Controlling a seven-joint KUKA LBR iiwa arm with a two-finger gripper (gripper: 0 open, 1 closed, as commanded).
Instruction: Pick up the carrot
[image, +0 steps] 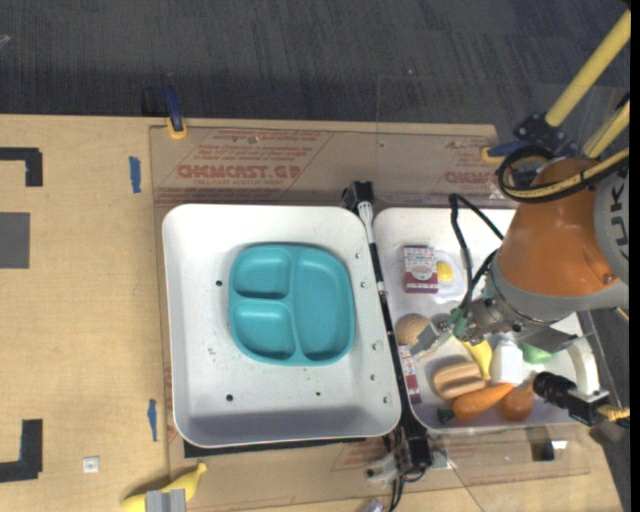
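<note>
Cardboard-topped bench: carrot (482, 400) lies in the right bin (440, 228), just below the jaws, whose state I cannot tell.

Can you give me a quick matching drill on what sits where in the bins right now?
Things:
1. plate
2. carrot
3. hot dog
4. red carton

Places:
A. far end of right bin
B. left bin
C. near edge of right bin, under the arm
D. right bin, just beyond the carrot

Pairs: 1-B, 2-C, 3-D, 4-A
</note>
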